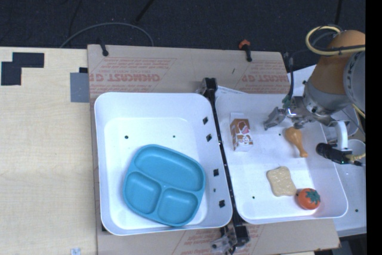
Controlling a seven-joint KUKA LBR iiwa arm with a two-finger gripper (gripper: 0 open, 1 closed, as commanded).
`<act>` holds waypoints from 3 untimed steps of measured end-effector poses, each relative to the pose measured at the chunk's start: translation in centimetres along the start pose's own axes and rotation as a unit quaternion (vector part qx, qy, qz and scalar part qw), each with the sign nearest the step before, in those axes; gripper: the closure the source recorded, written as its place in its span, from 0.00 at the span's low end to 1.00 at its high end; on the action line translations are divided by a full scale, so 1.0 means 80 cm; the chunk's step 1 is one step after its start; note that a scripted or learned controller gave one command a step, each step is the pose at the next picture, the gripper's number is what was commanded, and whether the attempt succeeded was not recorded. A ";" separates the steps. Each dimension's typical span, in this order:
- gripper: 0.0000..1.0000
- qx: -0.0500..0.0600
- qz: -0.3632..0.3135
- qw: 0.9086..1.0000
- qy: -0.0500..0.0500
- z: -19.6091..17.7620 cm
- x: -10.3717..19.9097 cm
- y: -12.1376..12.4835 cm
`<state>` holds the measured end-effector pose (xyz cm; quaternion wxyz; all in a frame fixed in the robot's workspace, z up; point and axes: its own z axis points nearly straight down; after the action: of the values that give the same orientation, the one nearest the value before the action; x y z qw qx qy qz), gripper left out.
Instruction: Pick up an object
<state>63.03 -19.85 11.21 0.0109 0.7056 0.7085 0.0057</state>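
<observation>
In the right bin [262, 212], near its back right, my gripper [285, 121] hangs low with its fingers spread, open and holding nothing. Just below and right of it lies a tan toy drumstick [295, 140], its upper end close to my fingertips. A small brown-and-white carton [241, 133] lies to the gripper's left. Toward the bin's front are a toast slice [280, 181] and a red tomato with a green top [308, 199].
The left bin [113, 122] holds a blue divided plate [164, 185]. A black divider rail [218, 152] runs between the bins. The grey arm with its orange band [334, 71] comes in from the right, over the bin's far right corner.
</observation>
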 end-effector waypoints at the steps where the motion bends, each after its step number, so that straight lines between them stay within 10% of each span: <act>1: 1.00 0.002 0.000 1.000 0.001 -0.009 -0.001 -0.001; 3: 1.00 0.009 0.001 1.000 0.003 -0.142 0.000 0.007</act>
<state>63.29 -19.77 22.59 0.0023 0.7062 0.7080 0.0013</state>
